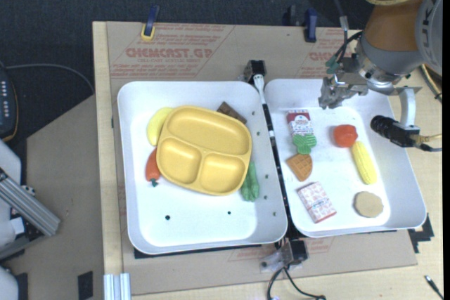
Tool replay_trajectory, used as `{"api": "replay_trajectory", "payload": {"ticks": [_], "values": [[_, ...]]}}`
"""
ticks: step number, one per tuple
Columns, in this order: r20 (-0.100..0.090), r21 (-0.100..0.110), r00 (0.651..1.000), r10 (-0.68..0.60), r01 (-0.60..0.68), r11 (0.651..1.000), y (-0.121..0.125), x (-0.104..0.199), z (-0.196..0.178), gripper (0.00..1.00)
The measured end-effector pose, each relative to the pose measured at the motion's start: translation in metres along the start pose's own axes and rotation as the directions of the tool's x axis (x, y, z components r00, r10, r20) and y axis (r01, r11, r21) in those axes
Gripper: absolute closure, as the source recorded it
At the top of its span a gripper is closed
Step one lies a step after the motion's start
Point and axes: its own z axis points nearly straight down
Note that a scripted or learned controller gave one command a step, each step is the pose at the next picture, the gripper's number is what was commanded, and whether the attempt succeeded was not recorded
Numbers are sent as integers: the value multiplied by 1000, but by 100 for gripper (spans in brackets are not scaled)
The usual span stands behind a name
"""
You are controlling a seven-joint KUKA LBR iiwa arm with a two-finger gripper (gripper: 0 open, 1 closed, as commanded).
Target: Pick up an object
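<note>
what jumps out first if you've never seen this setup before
The yellow tray dominates the left bin, lying over toy foods that peek out at its edges. The right bin holds scattered small pieces, among them a tomato and a corn cob. At upper right the arm reaches in, its end effector over the right bin's far edge.

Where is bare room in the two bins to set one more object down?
Left bin: bare floor along the front, below the yellow tray. Right bin: a small patch between the cracker box, corn and cookie. Crowded near the red carton.
</note>
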Motion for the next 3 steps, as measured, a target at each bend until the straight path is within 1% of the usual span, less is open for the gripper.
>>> {"api": "replay_trajectory", "payload": {"ticks": [1,2,3], "values": [[0,3,1000,1,-1,1000,1,0,-18,100],[-2,11,1000,3,-3,1000,-47,8,-27,100],[-2,12,1000,3,-3,1000,-94,9,-29,100]]}}
